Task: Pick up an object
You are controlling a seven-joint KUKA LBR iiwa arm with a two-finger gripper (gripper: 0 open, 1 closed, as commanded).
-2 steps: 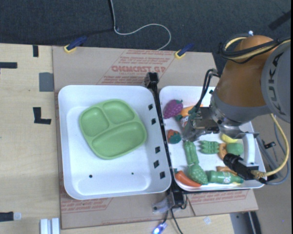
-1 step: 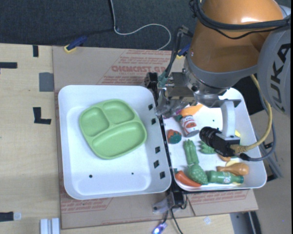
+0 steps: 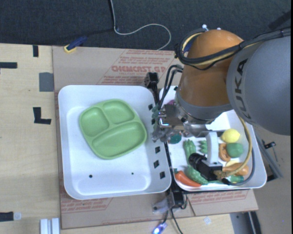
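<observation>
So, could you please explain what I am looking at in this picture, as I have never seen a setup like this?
This is a single picture from a camera fixed above a bench, looking down at a slant. The large grey and orange shape is a robot arm reaching in from the right of the picture; a program moves it to pick things up. Two shallow white bins sit side by side. The left bin holds a green divided plate. The right bin, under the arm, holds small toy foods, among them a yellow piece, a green piece and an orange-red carrot-like piece. From this angle I cannot tell whether the arm holds anything.
</observation>
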